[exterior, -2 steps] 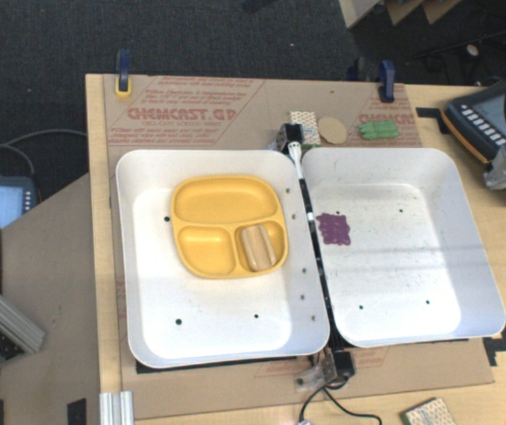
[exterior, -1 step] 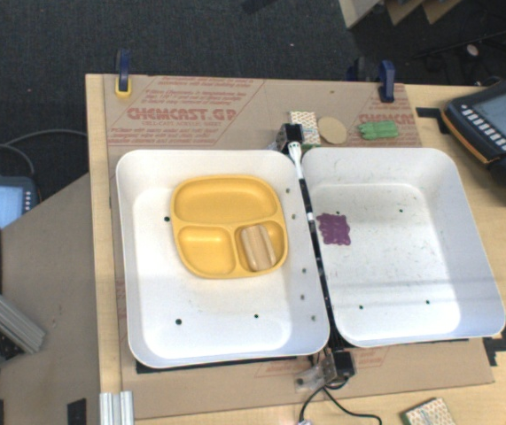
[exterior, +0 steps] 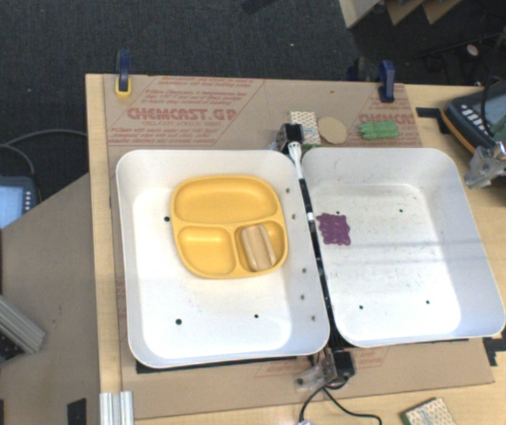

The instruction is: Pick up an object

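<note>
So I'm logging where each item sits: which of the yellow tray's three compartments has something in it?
The small lower-right compartment of the yellow tray: a tan block lies there. The other two show bare yellow.

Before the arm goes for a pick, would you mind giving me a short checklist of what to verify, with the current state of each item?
1. A pickable object lies in the right bin: ok, a small purple object sits near its left edge.
2. Purple object free of neighbours: ok, nothing touches it.
3. Left bin contents located: ok, a yellow divided tray holds a tan block in its lower right compartment.
4. Tan block graspable: cannot tell, the compartment walls sit close around it.
5. Bins seated side by side on the bench: ok.
6. Purple object's height for gripping: cannot tell, it looks flat from above.
</note>
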